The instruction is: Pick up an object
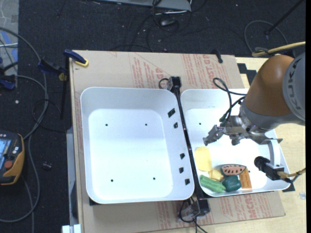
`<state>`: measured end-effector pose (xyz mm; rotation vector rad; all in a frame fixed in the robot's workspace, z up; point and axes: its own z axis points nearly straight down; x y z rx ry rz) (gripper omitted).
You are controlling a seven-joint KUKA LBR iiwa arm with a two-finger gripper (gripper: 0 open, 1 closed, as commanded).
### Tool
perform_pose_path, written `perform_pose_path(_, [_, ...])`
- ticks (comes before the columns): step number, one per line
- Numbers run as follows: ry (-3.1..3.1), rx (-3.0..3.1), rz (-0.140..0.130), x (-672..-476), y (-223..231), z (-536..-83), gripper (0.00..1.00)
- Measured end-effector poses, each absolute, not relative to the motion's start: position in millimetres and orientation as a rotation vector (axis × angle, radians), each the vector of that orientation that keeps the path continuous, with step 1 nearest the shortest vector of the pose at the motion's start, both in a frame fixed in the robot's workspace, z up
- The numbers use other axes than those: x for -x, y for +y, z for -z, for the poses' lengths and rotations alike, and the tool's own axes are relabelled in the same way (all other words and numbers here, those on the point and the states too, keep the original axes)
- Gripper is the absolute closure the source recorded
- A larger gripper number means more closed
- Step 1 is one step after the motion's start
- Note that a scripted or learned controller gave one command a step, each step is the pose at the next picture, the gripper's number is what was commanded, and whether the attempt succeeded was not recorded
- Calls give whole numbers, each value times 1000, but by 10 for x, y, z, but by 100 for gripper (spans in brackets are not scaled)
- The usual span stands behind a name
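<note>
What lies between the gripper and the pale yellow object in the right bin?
Nothing: in the camera view, bare white bin floor separates the gripper from the pale yellow object.

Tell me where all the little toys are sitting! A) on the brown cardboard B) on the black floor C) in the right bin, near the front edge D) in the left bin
C: the yellow piece, the green piece, the teal piece and the orange piece are bunched together at the near edge of the right bin, below the gripper.
</note>
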<state>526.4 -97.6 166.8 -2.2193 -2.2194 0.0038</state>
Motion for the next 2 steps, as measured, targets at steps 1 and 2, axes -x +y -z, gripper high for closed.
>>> perform_pose_path(1, [-2218, 2219, -5, -5186, -968, -1066, 0])
perform_pose_path(2, [-2222, 2221, 1, -5190, -966, -886, 0])
